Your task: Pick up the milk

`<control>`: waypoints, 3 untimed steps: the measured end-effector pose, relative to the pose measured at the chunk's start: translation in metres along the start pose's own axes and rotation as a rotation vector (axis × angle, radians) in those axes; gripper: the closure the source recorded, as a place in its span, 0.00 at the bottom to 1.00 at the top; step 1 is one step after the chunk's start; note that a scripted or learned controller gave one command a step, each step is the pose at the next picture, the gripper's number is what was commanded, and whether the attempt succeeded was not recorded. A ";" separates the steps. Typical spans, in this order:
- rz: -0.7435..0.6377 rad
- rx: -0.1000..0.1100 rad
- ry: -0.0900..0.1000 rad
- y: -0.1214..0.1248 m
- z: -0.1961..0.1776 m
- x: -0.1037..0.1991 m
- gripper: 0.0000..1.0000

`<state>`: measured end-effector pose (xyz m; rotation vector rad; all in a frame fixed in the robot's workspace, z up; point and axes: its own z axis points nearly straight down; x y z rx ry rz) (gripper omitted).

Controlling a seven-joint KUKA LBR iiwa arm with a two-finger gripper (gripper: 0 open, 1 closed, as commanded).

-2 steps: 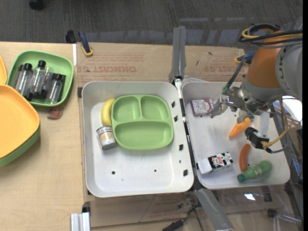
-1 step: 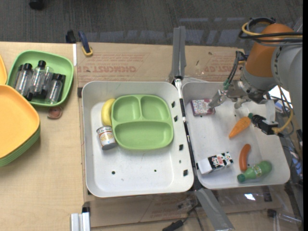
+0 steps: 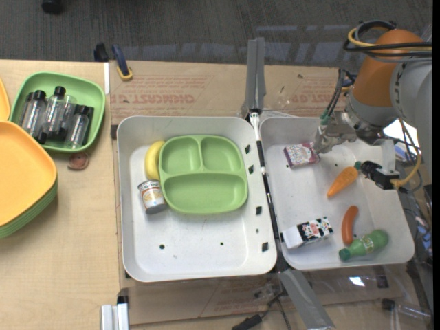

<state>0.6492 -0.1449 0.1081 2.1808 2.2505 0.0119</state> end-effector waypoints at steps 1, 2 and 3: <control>-0.405 0.009 0.001 0.013 -0.084 0.054 1.00; -0.176 0.012 0.001 0.010 -0.042 0.017 1.00; -0.244 0.010 0.000 0.013 -0.084 0.056 1.00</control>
